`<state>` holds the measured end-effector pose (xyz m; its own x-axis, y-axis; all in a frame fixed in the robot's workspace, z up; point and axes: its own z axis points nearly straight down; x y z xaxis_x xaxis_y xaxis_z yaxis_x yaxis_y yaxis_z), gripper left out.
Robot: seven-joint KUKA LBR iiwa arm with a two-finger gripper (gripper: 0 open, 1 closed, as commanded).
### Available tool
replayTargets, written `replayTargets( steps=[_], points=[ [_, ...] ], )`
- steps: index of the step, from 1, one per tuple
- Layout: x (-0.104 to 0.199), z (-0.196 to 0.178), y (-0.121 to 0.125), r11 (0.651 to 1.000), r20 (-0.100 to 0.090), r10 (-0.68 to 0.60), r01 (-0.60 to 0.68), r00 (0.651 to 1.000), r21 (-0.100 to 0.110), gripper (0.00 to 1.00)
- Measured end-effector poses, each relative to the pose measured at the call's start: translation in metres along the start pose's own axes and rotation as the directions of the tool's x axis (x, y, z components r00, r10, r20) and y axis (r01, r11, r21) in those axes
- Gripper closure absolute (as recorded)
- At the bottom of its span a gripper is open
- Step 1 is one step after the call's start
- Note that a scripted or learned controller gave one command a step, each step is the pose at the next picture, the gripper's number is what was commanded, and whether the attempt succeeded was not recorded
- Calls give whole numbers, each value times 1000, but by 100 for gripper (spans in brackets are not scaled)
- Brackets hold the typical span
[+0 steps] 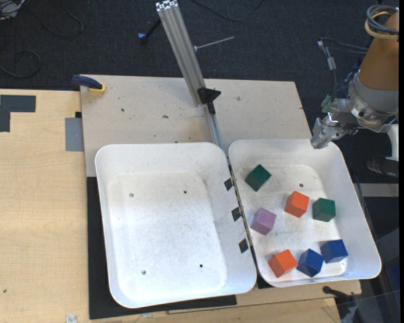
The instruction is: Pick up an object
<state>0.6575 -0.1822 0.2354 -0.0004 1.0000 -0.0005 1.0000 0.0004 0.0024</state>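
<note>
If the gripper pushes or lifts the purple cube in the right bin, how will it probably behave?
The purple cube looks rigid with flat faces, so it would likely slide, not roll. It seems small, probably light. It sits apart from the orange cube, so the gripper likely has room around it.

KUKA iiwa arm (pixel 379 66), grey and orange, rounded casing. Upper visible segment is showing a broad orange band, smooth and matt, tapering toward the wrist. Above the band, pale looped cabling is sitting against the casing. Below the band, a grey collar is widening into a lighter grey wrist flange with a ringed edge. A thin dark cable is running along the flange's outer side, with a small greenish fitting showing near it. Two-finger gripper (pixel 321 138), metallic grey, short and blocky, is ending in a narrow tip; finer detail is blurring out.
</note>
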Motion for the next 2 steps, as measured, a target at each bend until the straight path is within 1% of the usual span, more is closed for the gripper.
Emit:
replayTargets(
  steps=[1, 2],
  points=[
    [54, 6, -19, 1000, -3, -4, 4, 1000, 6, 100],
    [111, -2, -32, 1000, -4, -4, 4, 1000, 6, 100]
  ],
)
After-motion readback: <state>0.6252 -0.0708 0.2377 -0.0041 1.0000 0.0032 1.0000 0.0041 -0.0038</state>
